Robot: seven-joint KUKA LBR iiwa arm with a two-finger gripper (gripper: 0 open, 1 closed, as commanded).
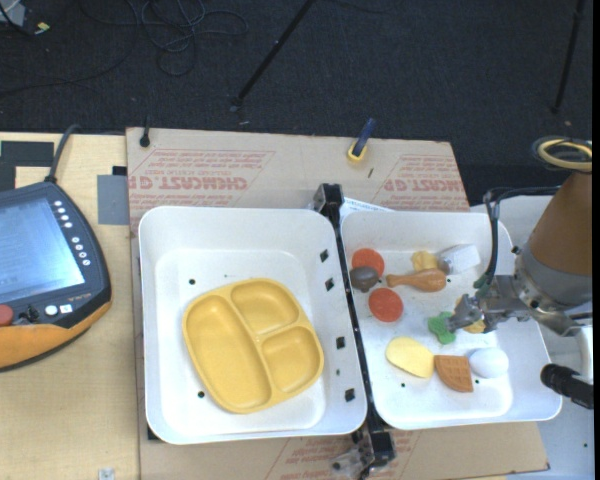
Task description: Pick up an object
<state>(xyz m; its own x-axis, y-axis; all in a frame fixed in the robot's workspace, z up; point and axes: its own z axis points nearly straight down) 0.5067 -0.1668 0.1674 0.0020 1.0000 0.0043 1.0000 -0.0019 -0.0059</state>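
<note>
The right bin (520, 400) holds several small toy foods. Among them are a red tomato (368, 262), a red disc (385, 305), a brown drumstick (418, 281), a pale yellow piece (410, 357), a tan wedge (455, 372) and a white egg (488, 362). A small green piece (441, 326) lies right of the red disc. My gripper (473, 314) hangs low over the bin's right half. It sits just right of the green piece and above the egg. The orange-banded arm (565, 233) rises behind it.
In the left bin (165, 268) lies a yellow divided tray (252, 342). A yellowish piece (424, 260) and a whitish object (460, 258) rest at the right bin's back. Left of the bins, a tablet pendant (35, 268) lies on the bench. Black clips (330, 200) run along the divider.
</note>
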